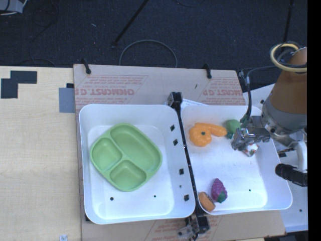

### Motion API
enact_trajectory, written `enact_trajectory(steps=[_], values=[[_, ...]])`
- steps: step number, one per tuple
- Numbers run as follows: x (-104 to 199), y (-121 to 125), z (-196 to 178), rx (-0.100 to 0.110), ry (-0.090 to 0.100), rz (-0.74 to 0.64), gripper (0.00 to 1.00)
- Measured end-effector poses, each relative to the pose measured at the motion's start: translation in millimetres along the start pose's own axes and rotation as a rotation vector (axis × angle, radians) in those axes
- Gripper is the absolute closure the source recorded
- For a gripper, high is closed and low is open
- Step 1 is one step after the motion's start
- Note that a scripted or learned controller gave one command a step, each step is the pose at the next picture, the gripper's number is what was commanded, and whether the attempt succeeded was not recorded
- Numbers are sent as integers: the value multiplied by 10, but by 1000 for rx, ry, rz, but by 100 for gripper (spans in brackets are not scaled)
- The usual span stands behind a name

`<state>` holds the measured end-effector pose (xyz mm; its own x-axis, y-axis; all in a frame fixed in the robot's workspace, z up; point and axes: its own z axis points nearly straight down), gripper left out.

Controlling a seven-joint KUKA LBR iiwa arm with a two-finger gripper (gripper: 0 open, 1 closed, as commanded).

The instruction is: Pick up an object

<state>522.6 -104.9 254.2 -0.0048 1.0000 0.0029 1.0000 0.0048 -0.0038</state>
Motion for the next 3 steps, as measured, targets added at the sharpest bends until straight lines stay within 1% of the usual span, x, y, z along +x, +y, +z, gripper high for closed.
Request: enact_trajectory(steps=[1, 2, 3], values=[[554, 87, -46, -1, 0, -1, 100], [1111, 252, -49, -1, -1, -1, 100], [1613, 342, 145, 2, -2, 1, 100]])
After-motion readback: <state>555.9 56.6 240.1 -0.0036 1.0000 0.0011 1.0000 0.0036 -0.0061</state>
